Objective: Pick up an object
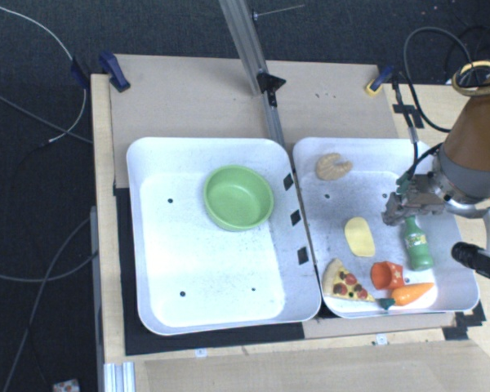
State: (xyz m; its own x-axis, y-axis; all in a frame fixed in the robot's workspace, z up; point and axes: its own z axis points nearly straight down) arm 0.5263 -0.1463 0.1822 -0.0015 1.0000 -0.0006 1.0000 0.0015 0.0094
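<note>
Camera view. My gripper: above the right bin, near its right edge, just beside the green bottle; finger state cannot be told. Near edge: pizza slice, carrot. Left bin: green bowl.

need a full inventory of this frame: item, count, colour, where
bowl: 1, green, left bin, upper right part
left bin: 1, white, left on bench
right bin: 1, white, right on bench
cookie: 1, tan, right bin, top
yellow oval piece: 1, yellow, right bin, middle
pizza slice: 1, yellow with red spots, right bin, bottom left
cup: 1, orange-red, right bin, bottom
carrot: 1, orange, right bin, bottom right
bottle: 1, green, right bin, right side
clamps: 2, blue, bench's top corners
claw: 1, grey, above the bottle's top
</note>
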